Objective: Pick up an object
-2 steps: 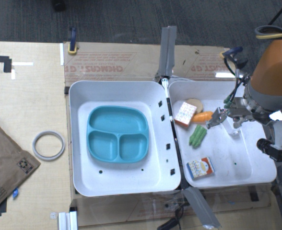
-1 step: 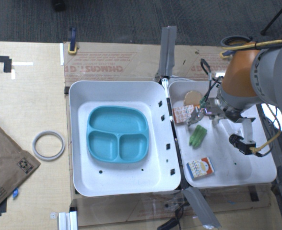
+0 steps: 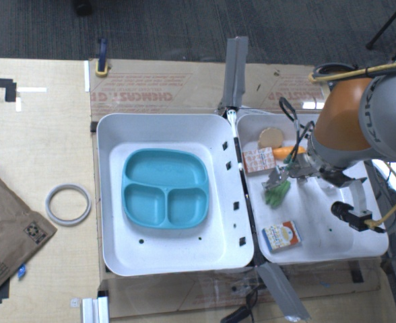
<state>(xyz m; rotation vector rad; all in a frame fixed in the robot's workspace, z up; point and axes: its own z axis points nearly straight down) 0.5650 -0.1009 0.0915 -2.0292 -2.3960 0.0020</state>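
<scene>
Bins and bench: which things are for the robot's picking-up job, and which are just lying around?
For the job:
claw
green toy
small carton
red-and-white box
round tan piece
right bin

Just lying about:
blue divided tray
tape ring
brown cardboard

Mirrored red "CHEMC..." print on the cardboard sheet; "BOX" on the brown carton.

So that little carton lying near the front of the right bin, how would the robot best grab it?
The small carton lies flat on its broad face, slightly turned, with bare bin floor all around it. Probably best to come straight down from above and pinch it across its narrower width, fingers on the two long edges. The flat, low pose leaves little height to grip, so the fingers would need to reach nearly to the floor.
</scene>
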